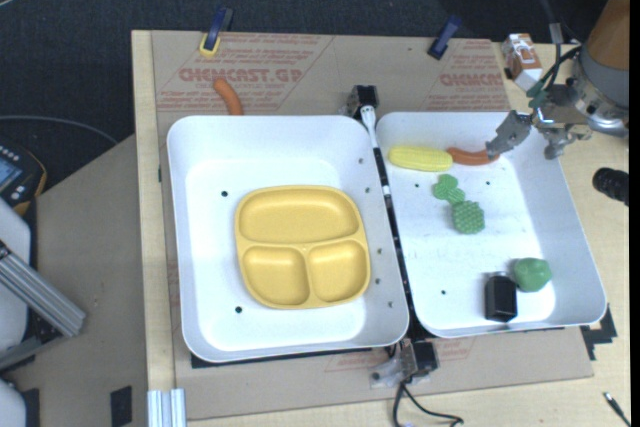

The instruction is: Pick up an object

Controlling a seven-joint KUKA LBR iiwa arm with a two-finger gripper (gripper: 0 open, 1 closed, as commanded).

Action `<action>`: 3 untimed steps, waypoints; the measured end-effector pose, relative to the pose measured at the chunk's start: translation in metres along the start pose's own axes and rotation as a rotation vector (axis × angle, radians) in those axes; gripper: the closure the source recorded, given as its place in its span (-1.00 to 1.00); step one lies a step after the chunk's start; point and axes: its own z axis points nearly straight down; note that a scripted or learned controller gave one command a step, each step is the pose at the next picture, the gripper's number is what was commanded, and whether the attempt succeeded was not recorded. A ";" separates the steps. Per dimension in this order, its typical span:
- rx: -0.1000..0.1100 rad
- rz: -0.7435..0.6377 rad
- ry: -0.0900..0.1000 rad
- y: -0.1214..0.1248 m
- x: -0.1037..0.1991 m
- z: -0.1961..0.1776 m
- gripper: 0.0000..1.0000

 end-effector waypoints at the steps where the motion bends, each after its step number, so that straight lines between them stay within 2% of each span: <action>1: -0.013 -0.003 -0.003 0.002 0.000 -0.007 -1.00; 3: -0.006 -0.003 -0.001 0.013 0.000 0.092 -1.00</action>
